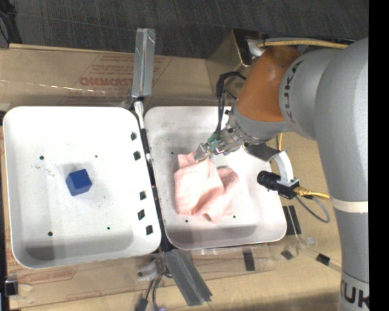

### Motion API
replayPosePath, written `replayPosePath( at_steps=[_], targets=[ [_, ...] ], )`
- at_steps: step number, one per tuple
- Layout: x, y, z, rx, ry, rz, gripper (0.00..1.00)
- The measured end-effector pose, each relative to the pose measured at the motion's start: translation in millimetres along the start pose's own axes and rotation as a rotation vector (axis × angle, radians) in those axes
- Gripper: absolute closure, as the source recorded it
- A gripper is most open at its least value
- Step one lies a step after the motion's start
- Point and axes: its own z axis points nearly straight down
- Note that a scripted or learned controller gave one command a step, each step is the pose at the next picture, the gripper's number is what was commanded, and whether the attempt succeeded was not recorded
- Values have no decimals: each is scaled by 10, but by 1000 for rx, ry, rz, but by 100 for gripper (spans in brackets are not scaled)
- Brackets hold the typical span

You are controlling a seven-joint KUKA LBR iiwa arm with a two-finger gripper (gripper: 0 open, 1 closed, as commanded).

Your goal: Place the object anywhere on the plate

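Note:
A crumpled pink cloth [201, 188] lies in the middle of the right bin [259, 229]. My gripper [211, 148] hangs over the cloth's upper edge, and a fold of pink fabric rises up against its tip. A small blue cube [79, 181] rests on the floor of the left bin [26, 128], far from the gripper.
The bins share a divider with black clips [144, 173] between them. The grey arm with its orange band [266, 89] covers the right bin's upper right corner. Brown cardboard [78, 73] lies behind the bins, and a metal bar [142, 63] stands at the back.

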Motion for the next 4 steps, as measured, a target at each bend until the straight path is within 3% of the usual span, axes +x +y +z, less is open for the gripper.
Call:
replayPosePath(
  at_steps=[2,4],
  targets=[
    [100,5,-723,-1,-1,-3,100],
    [1123,195,-837,2,0,-814,100]
  ],
)
